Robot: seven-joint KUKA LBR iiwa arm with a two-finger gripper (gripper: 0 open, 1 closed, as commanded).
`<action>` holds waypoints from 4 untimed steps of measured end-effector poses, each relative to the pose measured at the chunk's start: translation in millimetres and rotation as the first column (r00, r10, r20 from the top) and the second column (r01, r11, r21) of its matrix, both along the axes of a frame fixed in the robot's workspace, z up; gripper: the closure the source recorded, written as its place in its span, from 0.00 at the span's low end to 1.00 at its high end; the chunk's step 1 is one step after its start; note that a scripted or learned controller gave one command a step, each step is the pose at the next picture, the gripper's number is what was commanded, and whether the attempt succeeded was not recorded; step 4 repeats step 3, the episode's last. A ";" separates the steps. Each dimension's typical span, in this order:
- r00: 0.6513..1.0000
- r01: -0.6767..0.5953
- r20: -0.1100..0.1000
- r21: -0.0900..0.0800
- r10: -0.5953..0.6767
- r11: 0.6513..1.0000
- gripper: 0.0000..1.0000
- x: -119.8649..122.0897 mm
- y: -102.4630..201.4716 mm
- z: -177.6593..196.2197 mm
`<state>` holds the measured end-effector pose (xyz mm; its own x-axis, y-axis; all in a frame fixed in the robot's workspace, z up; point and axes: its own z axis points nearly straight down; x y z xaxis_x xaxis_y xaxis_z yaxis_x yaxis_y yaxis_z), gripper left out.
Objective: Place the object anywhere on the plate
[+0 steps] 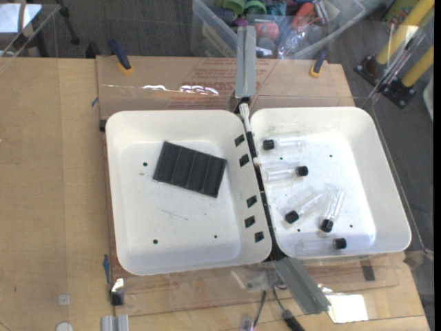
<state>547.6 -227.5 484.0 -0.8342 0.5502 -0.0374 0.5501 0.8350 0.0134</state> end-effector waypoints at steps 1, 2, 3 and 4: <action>1.000 0.002 0.009 -0.002 -0.002 1.000 1.00 1.0 -0.8 11.8; 1.000 0.003 0.019 -0.005 -0.003 1.000 1.00 2.0 -1.6 23.9; 1.000 0.005 0.028 -0.007 -0.004 1.000 1.00 3.0 -2.2 36.0; 1.000 0.005 0.028 -0.007 -0.004 1.000 1.00 3.0 -2.2 36.0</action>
